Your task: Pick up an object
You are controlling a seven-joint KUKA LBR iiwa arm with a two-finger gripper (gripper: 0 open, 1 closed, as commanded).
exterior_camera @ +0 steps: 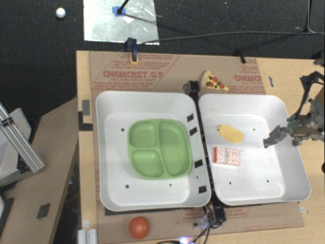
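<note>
Two white bins (152,103). Left one holds pale green divided plate (159,149). Right one: yellow piece (231,133), small red-and-white patterned packet (225,157). Yellow pizza slice toy with red dots (214,81) upper centre. Orange-red ball (139,227) bottom. Tan board (172,70), red lettering. White ball (61,12) upper left.

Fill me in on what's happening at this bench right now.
A robot arm reaches in from the right, its hand low over the right bin near that bin's right side. A yellow piece and a small red-and-white packet lie in that bin, both apart from the hand. The left bin holds a green divided plate. A toy pizza slice and an orange ball lie outside the bins. Nothing is picked up yet.
</note>
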